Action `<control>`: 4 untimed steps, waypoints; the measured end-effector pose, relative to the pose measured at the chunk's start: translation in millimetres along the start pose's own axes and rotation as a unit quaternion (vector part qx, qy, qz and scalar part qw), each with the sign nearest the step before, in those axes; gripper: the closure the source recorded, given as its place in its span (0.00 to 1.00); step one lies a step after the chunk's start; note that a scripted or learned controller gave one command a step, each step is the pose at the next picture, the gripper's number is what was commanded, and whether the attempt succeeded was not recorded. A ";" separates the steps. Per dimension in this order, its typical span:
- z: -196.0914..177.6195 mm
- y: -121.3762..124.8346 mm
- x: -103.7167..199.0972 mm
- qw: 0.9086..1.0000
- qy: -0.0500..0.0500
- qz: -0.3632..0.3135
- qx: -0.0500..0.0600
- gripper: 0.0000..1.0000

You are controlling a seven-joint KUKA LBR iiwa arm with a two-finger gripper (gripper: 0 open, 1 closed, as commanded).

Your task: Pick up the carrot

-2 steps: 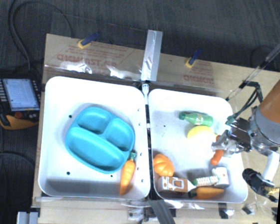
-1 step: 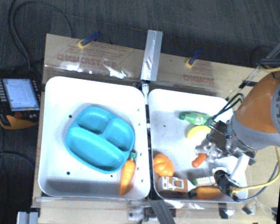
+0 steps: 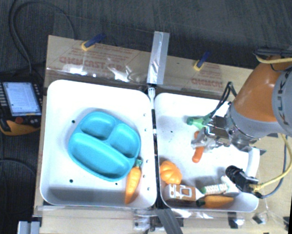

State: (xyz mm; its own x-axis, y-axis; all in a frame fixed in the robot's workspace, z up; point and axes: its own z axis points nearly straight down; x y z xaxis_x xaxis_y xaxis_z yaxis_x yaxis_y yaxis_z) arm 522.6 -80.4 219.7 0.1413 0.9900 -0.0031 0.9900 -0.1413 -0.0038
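Camera view: end effector clamped on small orange carrot with green top (over right white bin).

Open floor above pumpkin

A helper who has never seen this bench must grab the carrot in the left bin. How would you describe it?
Find the left bin with the blue plate. The carrot lies just off the plate's lower right edge, near the divider. It is the orange, tapered thing there.
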 end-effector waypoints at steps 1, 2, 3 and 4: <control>37.5 -10.3 71.1 0.999 0.001 0.033 0.001 1.00; 36.9 -11.8 0.7 0.999 0.000 -0.032 0.000 1.00; 37.5 -48.4 57.2 1.000 0.002 0.005 0.001 1.00; 37.5 -48.4 57.1 1.000 0.002 0.005 0.001 0.00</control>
State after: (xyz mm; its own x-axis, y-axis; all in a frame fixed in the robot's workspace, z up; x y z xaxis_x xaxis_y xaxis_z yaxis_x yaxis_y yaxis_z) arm 482.6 -17.1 182.2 0.1518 0.9884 -0.0001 0.9884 -0.1518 -0.0063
